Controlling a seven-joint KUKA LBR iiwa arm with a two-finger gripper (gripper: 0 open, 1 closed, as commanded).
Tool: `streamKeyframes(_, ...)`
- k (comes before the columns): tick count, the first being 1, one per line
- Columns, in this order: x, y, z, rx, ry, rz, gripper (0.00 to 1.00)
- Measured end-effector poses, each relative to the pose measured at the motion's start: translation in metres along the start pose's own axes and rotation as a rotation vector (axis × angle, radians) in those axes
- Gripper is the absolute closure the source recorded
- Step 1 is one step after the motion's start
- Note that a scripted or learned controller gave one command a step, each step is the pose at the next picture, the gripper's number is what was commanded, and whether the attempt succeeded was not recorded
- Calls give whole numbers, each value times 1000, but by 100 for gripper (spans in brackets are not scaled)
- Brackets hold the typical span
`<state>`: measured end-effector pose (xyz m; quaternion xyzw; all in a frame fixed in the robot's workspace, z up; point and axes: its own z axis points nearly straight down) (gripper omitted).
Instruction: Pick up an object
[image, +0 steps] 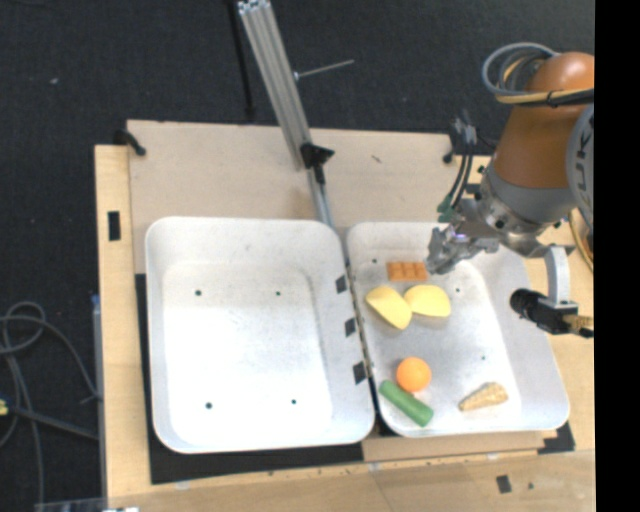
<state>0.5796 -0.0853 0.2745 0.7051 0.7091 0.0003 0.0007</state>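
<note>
A view from above, at a slant, shows a pale wooden counter (230, 165) carrying two shallow white bins side by side. The left bin (250, 335) has a bare speckled floor. The right bin (520, 385) holds several small objects. Near its far edge lies a small orange waffle-patterned block (405, 270). Just in front of that block sit two yellow rounded pieces, touching each other: the left yellow piece (389, 307) and the right yellow piece (429, 300). Closer to the camera is an orange ball (413, 374), and just beside it, at the near left corner of the bin, a green cylinder (406, 403) lies tilted. A tan wedge (484, 397) rests apart from these, towards the near right side. The robot arm (535, 140), with its orange band, reaches in from the right above the far part of the right bin. Its tool (443, 256) hangs low over the bin's far side, just to the right of the waffle-patterned block and just behind the right yellow piece. Whether the tool is spread or closed cannot be made out from this angle, and nothing is seen between its tips. A slanted metal rail (285, 95) rises from the counter behind the bins, and dark cables (30, 345) lie on the floor at the left.
</note>
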Motion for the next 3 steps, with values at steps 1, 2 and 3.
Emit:
streamKeyframes(1,43,20,-3,-1,0,0,100)
streamKeyframes(2,98,48,7,-1,0,-1,100)
streamKeyframes(3,139,73,26,0,-1,1,100)
